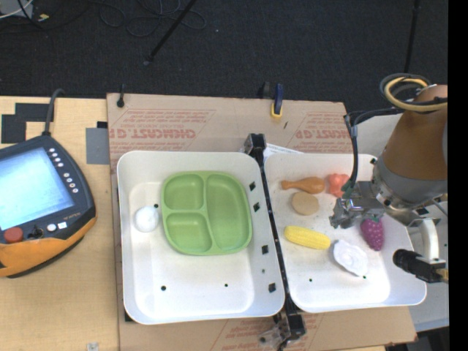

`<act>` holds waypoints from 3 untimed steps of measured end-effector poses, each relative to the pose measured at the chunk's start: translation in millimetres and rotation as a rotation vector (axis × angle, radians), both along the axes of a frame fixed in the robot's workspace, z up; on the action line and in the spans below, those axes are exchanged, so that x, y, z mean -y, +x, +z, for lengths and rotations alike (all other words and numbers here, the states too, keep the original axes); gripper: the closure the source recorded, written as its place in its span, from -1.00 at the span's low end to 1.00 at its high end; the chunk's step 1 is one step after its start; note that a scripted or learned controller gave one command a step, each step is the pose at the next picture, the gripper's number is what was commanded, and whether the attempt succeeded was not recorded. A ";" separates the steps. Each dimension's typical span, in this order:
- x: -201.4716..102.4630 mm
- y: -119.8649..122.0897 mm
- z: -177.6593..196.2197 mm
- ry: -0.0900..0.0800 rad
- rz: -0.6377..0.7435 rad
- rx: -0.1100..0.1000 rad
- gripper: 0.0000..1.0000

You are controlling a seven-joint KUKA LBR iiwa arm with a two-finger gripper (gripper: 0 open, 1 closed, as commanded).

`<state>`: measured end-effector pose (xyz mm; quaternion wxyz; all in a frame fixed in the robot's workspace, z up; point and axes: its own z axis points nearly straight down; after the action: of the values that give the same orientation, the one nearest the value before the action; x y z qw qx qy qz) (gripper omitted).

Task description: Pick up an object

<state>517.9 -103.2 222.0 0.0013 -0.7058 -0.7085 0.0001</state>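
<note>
Inspected from above, at a slant. Found two shallow white plastic bins side by side on a cardboard-covered tabletop [183, 123]: left white bin [139, 284] and right white bin [395, 287], touching along a black central divider.

Right bin contents, all candidate pick items:
- Yellow toy corn cob [307, 237], lying flat, tilted, near bin centre.
- Tan round biscuit-like disc [306, 204], just above the corn, apart from it.
- Orange-brown toy drumstick [303, 185], lying near the far wall.
- Small pink-red soft item [337, 183], just right of the drumstick, partly behind a cable.
- Purple toy grape bunch [373, 233], just right of the pincer.
- White crumpled-looking object [350, 258], toward the near right part, just right of the corn.

Left bin contents: light green three-compartment plastic plate [206, 213], centred; small white ball [146, 219] touching or just beside its left edge.

Grey metal pincer [344, 214] seen low over the right bin, between disc and grapes. Unable to tell whether apart or together; nothing seen clamped.

Open floor noted along the near side of both bins. Orange and grey handheld control pendant [40, 203] noted left of the bins, well apart.
</note>
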 end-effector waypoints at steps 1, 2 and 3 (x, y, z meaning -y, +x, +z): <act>-44.8 23.1 8.1 0.000 0.000 0.001 1.00; -94.2 34.7 -4.9 -0.001 -0.001 -0.002 1.00; -125.8 38.0 14.2 -0.001 -0.003 0.000 1.00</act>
<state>555.9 22.5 236.2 0.0012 -0.7067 -0.7075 0.0005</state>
